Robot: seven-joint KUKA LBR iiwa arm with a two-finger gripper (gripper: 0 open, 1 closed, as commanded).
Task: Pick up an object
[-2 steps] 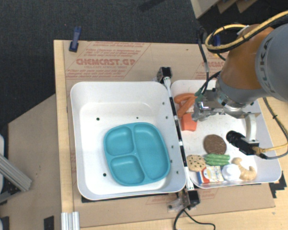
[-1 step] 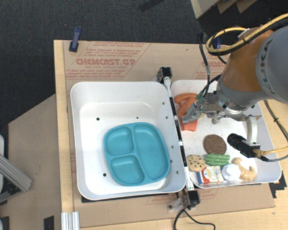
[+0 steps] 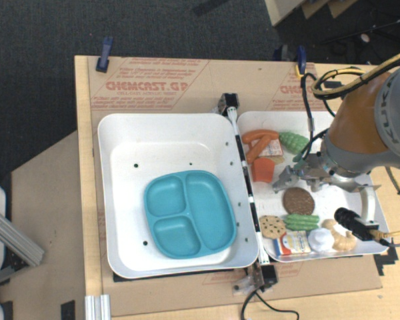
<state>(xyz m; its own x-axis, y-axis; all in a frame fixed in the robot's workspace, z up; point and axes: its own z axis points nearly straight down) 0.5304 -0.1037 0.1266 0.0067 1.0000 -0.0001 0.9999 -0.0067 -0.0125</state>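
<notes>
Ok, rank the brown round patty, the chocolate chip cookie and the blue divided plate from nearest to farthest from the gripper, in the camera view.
From the gripper:
1. Brown round patty, just below it in the right bin.
2. Chocolate chip cookie, lower left in the right bin, by the divider.
3. Blue divided plate, in the left bin.

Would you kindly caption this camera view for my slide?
KUKA arm's gripper hovers over toy food in the right bin; a teal divided plate sits in the left bin.

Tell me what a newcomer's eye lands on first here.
First, the turquoise plastic tray with three compartments, lying alone in the left white bin. Next, the grey arm with its orange band, reaching from the right over the right white bin, crowded with small toy foods such as a round brown patty.
</notes>
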